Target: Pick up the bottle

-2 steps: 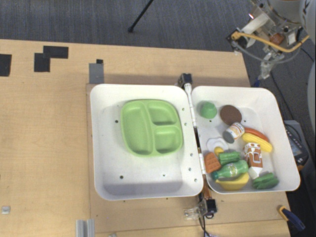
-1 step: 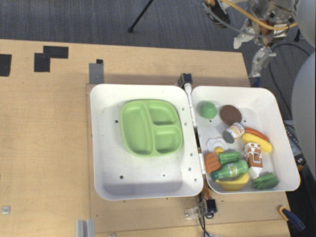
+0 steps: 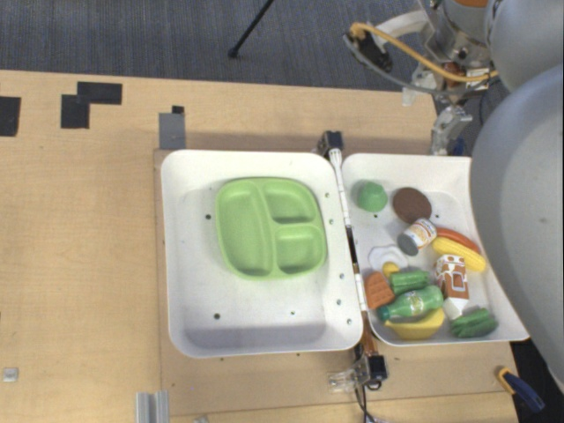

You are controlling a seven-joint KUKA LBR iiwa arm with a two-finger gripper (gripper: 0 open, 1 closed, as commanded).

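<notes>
The bottle [image 3: 412,304] lies on its side in the right-hand bin [image 3: 458,173], green with a pale cap end, pressed into a heap of toy food: it rests across a yellow banana [image 3: 418,326] just below it, with a green vegetable piece [image 3: 407,280] just above it and a waffle-like brown piece [image 3: 379,290] touching its left end. It looks simply tumbled there, so a clean grip would probably have to come from above, across its narrow width. Further from the bottle, toward the bin's far edge, sit a green ball [image 3: 371,196], a brown disc [image 3: 411,204] and a small can [image 3: 417,235]. The left bin [image 3: 185,324], well left of the bottle, carries a green divided plate [image 3: 270,226].

The arm [image 3: 520,148] bulks over the right bin's outer side, hiding that edge. The claw [image 3: 448,130] hangs beyond the bin's far rim, well apart from the bottle (cables and brackets crowd it), and I cannot tell its state, nor see anything held.
</notes>
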